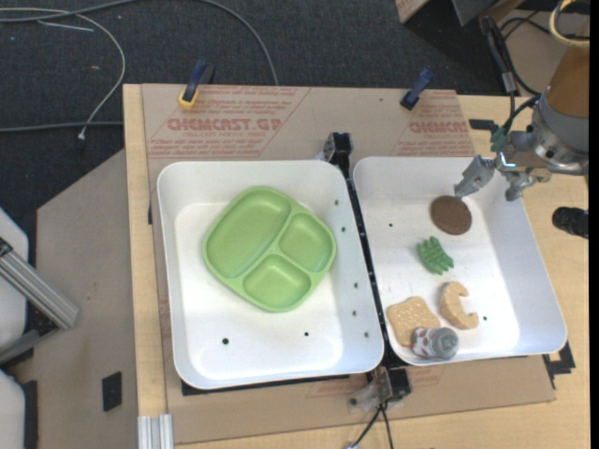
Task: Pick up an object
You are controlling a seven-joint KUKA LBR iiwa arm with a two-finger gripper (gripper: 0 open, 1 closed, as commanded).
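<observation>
My gripper [492,183] hangs open over the back of the right bin [533,251], its two grey fingers spread with nothing between them. A brown round cookie [451,215] lies just below and left of the left finger. Further forward in the same bin lie a green leafy piece [434,255], a tan cracker [410,317], a curved tan pastry [458,306] and a small grey and red object [435,344] at the front rim.
The left bin [187,344] holds a green divided plate [270,248]. Black clamps [338,146] sit at the gap between the bins. Blue clips [195,82] hold the cardboard at the back edge. Cables run across the dark floor.
</observation>
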